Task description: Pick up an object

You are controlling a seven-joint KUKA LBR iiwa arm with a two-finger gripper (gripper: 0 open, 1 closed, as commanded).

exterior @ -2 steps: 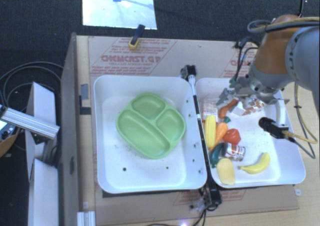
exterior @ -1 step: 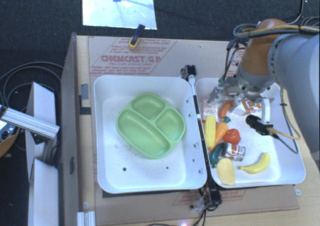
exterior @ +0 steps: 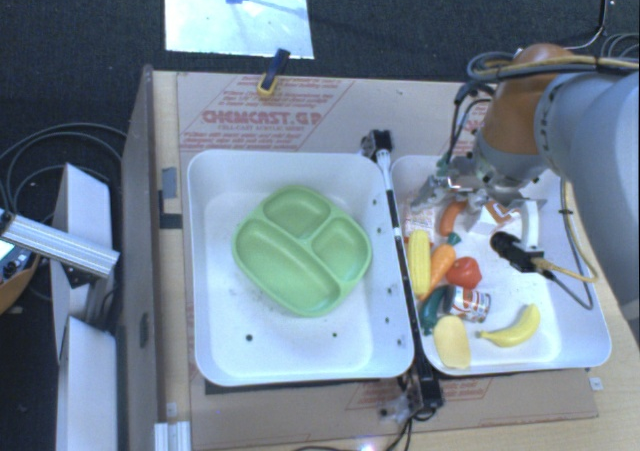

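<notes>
The right bin (exterior: 580,339) holds several toy foods. A yellow corn cob (exterior: 418,257), an orange carrot (exterior: 441,265) and a red tomato (exterior: 464,272) lie close together near its left wall. Below them are a small can (exterior: 468,305), a green piece (exterior: 430,310), a pale yellow fruit (exterior: 451,341) and a banana (exterior: 512,327). My gripper (exterior: 458,201) hangs low over the bin's back left part, right above a small orange piece (exterior: 452,218). The wrist hides how the gripper meets that piece.
The left bin (exterior: 220,339) carries a green divided plate (exterior: 300,249). A black divider rail (exterior: 395,229) runs between the bins. The grey arm (exterior: 580,129) covers the right bin's back right corner, and a black fitting with a yellow cable (exterior: 520,253) hangs by the wrist.
</notes>
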